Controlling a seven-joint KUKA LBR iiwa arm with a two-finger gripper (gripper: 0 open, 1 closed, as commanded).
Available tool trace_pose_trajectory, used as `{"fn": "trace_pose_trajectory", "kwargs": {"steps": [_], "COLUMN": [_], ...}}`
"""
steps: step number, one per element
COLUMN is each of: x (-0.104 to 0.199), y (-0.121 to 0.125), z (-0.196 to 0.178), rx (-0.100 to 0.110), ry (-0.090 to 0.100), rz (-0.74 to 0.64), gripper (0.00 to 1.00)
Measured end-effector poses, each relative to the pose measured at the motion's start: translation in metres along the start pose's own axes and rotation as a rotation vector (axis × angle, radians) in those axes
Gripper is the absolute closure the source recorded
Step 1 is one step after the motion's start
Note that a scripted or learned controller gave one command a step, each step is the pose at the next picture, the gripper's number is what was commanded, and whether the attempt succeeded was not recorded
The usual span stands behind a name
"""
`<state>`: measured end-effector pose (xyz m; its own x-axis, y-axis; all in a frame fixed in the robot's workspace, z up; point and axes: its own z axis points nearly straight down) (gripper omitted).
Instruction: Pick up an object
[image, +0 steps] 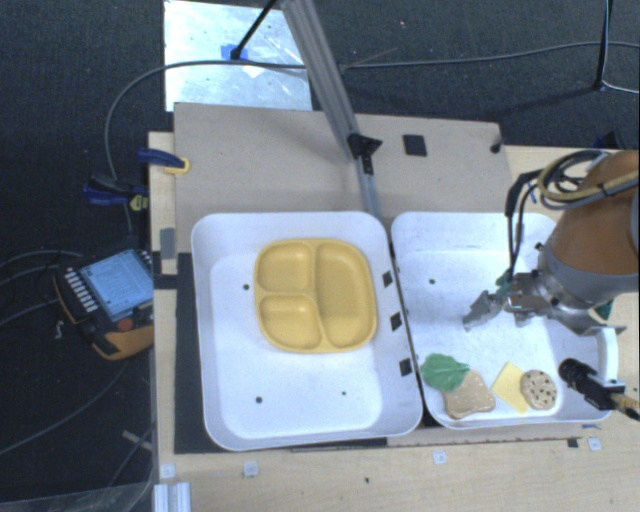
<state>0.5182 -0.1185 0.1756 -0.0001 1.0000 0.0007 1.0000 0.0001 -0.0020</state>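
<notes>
1. While hovering over the right bin (440, 240), the gripper (478, 312) stands released, fingers spread with nothing between them; the grey arm (590, 250) with its orange band enters from 3 o'clock.
2. Candidate objects, all in the right bin's near corner, at roughly 6 o'clock from the gripper and apart from it: green leaf (444, 371), bread slice (468, 397), cheese wedge (511, 387), cookie (539, 389).
3. Arrangement: leaf overlaps bread; cheese touches cookie; all crowd the bin's front wall.
4. Risk, crowding: likely the fingers straddle two pieces at once, or nudge a neighbour aside.
5. Risk, flatness: every piece lies low on the floor; fingers closing too high probably shut on air.
6. Risk, wall: a descent close to the rim may strike it.
7. Left bin (230, 400): yellow divided plate (315, 295), well apart at 9 o'clock, too wide for an easy grasp.
</notes>
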Motion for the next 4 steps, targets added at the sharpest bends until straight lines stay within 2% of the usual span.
{"fn": "trace_pose_trajectory", "kwargs": {"steps": [1, 2, 3, 4], "x": [-0.008, -0.007, -0.011, -0.008], "y": [0.0, 0.002, 0.004, 0.005], "z": [0.045, 0.032, -0.012, -0.075], "rx": [0.001, -0.005, -0.007, -0.01], "ry": [0.0, -0.001, -0.002, -0.002], "rz": [-0.001, -0.001, -0.004, -0.005], "gripper": [0.0, 1.0, 1.0, 1.0]}}
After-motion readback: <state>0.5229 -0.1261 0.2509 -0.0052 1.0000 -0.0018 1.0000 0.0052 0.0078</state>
